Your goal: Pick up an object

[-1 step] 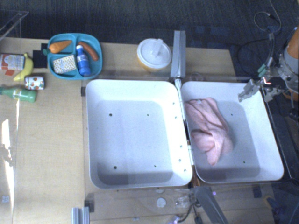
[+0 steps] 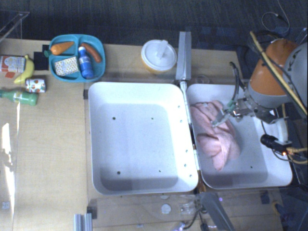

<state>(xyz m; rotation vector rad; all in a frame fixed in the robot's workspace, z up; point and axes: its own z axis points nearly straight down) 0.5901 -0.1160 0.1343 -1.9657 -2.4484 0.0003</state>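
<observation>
On bench [image 2: 48, 153], two white bins side by side: left bin [image 2: 139, 138], right bin [image 2: 250, 170]. Reaching in from right, grey arm [image 2: 269, 81] with orange band. Lying in right bin's left half, crumpled pink cloth [image 2: 214, 136]. At cloth's upper right edge, gripper [image 2: 220, 119], touching fabric; finger state cannot be told. Behind bins, blue tray [image 2: 77, 57] of toy food, yellow lidded cup [image 2: 159, 56].

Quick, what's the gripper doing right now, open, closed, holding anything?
Gripper: down on the pink cloth in the right bin; whether it is open, closed or holding the cloth cannot be told.
</observation>
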